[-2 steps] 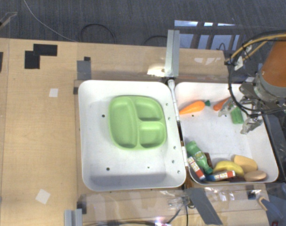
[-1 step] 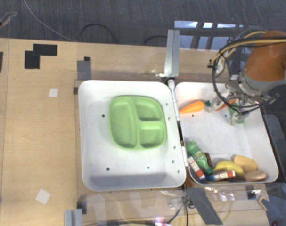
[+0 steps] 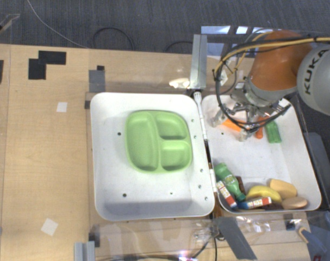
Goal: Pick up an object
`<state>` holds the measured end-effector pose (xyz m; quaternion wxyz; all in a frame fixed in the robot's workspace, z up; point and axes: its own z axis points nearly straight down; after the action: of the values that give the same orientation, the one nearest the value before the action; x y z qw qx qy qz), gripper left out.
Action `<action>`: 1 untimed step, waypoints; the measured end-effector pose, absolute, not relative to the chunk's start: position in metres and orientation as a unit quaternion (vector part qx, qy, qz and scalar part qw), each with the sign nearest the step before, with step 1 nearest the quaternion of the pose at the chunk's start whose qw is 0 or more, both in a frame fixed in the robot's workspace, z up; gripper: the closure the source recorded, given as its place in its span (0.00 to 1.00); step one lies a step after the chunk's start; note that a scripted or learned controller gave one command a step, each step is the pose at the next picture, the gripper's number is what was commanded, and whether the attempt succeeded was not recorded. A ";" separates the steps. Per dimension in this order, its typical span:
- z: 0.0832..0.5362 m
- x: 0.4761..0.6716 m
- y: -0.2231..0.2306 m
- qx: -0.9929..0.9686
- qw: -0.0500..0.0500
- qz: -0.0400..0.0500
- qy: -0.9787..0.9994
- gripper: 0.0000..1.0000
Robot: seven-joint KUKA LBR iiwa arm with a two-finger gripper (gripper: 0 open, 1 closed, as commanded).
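Note:
My gripper (image 3: 245, 125) hangs low in the far part of the right bin (image 3: 311, 170), under the arm's orange band (image 3: 273, 64) and a tangle of cables. It is directly over an orange carrot-like piece (image 3: 231, 125) lying on the bin floor, and the wrist hides part of that piece. A small green block (image 3: 272, 132) lies just to the right of the gripper. Nothing visibly hangs lifted from the floor.
At the right bin's near end lie a green bottle (image 3: 225, 173), a yellow banana (image 3: 261, 192), two tan bread-like pieces (image 3: 284, 187) and a red-and-white tube (image 3: 257, 203). The left bin (image 3: 110, 192) holds a green divided plate (image 3: 156, 140).

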<state>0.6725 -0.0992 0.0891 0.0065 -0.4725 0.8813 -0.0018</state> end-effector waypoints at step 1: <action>0.105 0.676 -0.100 -0.470 0.013 -0.004 0.883 1.00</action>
<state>0.6761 -0.1002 0.1046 0.0134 -0.4700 0.8825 -0.0040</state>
